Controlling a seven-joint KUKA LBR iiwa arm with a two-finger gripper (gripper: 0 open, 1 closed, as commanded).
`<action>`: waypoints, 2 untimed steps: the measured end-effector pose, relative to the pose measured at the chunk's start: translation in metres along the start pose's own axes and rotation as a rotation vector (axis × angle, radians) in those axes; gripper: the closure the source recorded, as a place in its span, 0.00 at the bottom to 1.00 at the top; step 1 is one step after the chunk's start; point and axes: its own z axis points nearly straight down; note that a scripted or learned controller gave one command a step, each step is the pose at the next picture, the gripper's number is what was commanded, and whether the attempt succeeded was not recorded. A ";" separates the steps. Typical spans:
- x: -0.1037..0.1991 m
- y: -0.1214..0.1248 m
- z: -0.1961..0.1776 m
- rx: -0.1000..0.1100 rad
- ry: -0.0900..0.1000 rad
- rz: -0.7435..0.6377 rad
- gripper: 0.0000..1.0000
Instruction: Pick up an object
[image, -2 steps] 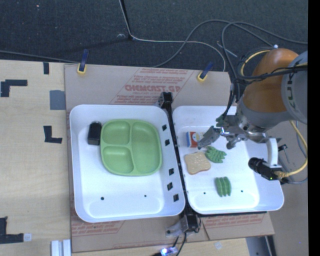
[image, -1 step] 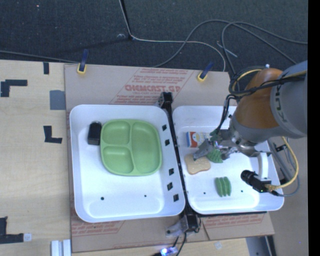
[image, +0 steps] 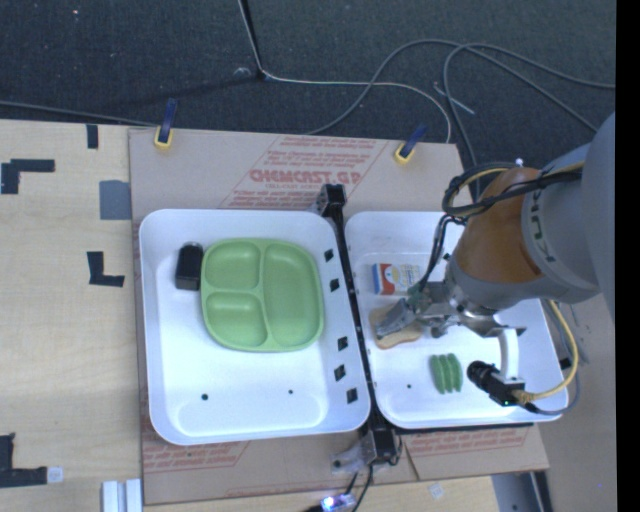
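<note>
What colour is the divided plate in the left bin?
Light green, seen in the camera view: the divided plate.

a robotics lab or test bench: two shallow white plastic bins (image: 160, 330) sit side by side on a printed brown cardboard sheet (image: 300, 170) clamped with yellow-tipped clips (image: 164, 133), loose grey cables (image: 400, 60) trail over dark carpet, and black tape marks (image: 100, 268) dot the pale wooden benchtop.

My arm (image: 590, 215) is a thick grey tube with a rounded orange band (image: 495, 240) above the wrist. I see thin black and yellow cables looping around it, and a dark metal gripper (image: 405, 315) at its tip.
</note>
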 end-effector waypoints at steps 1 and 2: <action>0.001 0.001 -0.013 -0.003 0.001 -0.003 1.00; -0.006 0.002 -0.073 -0.012 -0.002 0.000 1.00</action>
